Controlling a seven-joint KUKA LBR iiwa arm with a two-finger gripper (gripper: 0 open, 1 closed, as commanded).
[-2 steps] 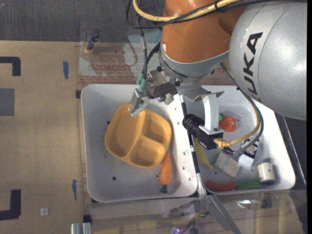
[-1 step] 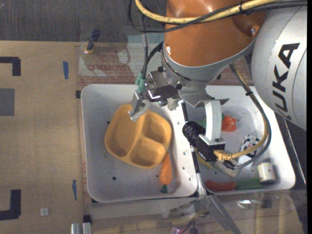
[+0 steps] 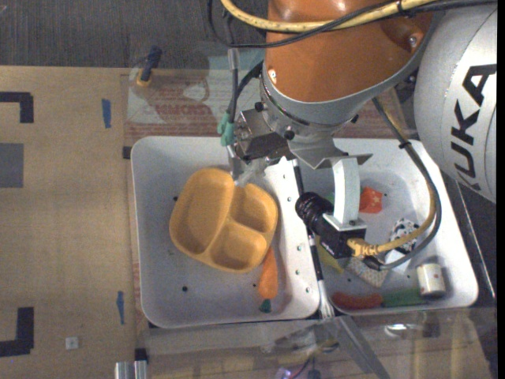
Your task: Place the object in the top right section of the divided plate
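Note:
A yellow divided plate [image 3: 180, 226] lies in the left bin [image 3: 146, 235], a little tilted, with three sections and nothing showing in them. An orange carrot [image 3: 269, 279] with a green tip lies on the bin floor against the plate's lower right edge. My gripper [image 3: 241, 174] hangs under the big orange wrist, just over the plate's top right rim. I see no object in it. The arm hides the bin's upper right corner.
The right bin [image 3: 461, 267] holds a red piece [image 3: 372, 200], a black-and-white patterned thing [image 3: 404, 231], a small white cylinder [image 3: 431, 279], a red pepper [image 3: 359, 299] and a green item [image 3: 402, 297]. A black camera block [image 3: 325, 218] and yellow cable hang over the divider.

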